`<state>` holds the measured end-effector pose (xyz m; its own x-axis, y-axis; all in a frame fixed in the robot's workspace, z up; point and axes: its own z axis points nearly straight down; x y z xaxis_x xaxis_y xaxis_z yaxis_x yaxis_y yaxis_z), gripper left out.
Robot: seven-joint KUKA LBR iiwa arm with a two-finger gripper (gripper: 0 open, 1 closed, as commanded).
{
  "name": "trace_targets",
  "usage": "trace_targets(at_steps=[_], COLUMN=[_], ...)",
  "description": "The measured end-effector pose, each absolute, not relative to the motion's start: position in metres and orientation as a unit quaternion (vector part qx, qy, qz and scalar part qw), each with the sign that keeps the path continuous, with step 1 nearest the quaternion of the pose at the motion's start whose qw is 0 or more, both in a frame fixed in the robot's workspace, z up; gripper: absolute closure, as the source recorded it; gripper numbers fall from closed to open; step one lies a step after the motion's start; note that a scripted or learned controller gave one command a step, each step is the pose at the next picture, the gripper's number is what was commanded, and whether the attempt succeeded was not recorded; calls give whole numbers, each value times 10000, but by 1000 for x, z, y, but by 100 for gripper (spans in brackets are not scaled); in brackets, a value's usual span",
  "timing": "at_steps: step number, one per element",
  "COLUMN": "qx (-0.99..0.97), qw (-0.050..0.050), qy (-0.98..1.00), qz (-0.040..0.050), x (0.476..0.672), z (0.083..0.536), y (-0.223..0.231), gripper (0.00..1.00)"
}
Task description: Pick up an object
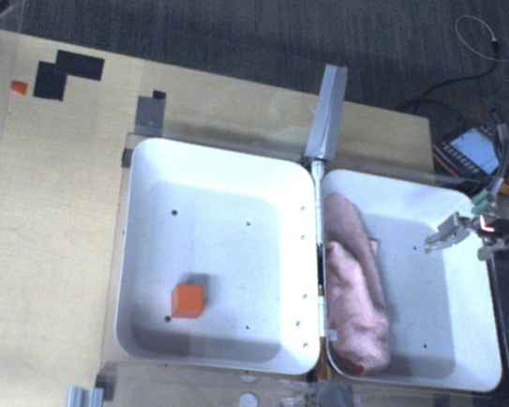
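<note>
An orange cube [188,301] lies in the left bin [159,174], toward its front left. A pink plush toy [354,286] stretches along the left wall of the right bin [479,317], reaching from back to front. My gripper [447,232] hangs over the back right part of the right bin, apart from the plush. Nothing shows between its fingers.
A metal divider post [327,114] stands behind the seam between the two bins. Black and orange markers [60,74] sit on the wooden bench at the far left. Cables and a small screen [473,150] lie behind the right bin.
</note>
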<state>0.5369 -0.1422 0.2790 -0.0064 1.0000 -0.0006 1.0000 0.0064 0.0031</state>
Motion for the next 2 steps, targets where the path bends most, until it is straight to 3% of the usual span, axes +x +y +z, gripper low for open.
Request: trace_targets(at_steps=[1, 2], qx=[7342, 6615], qw=[7, 61], qy=[6790, 7499], qz=[10, 47], x=[581, 580], z=[163, 91], y=[-123, -95], gripper=[0, 0])
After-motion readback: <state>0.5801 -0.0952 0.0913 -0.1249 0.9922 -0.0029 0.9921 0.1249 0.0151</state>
